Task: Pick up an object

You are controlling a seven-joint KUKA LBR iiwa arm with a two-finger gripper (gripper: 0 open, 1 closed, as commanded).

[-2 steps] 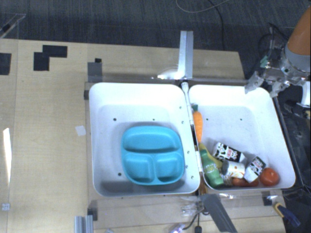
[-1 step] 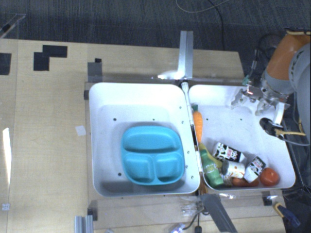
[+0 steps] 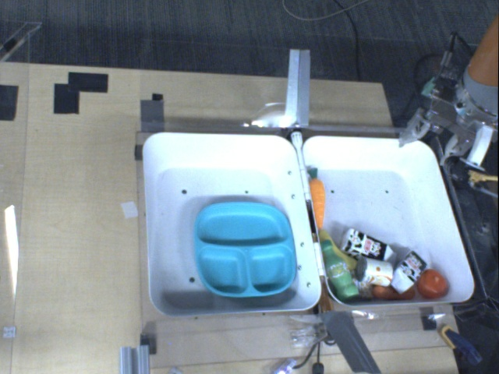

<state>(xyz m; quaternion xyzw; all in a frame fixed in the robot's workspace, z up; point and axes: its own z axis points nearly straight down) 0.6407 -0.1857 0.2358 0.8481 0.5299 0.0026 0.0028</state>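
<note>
The right bin [image 3: 390,170] holds a cluster of items along its left wall and near corner. An orange carrot [image 3: 316,198] lies by the divider, with a green bottle [image 3: 338,269] below it. A black-and-white carton [image 3: 366,245], a small white cup [image 3: 379,271], another small carton [image 3: 409,268] and a red tomato [image 3: 433,284] sit toward the near right corner. My gripper [image 3: 458,131] hangs beyond the bin's far right corner, well away from the items, with nothing visible in it.
The left bin [image 3: 168,209] contains a blue three-compartment tray [image 3: 245,248]. A metal post [image 3: 299,84] stands behind the divider between the bins. Cables and hardware crowd the right side by the arm [image 3: 482,68].
</note>
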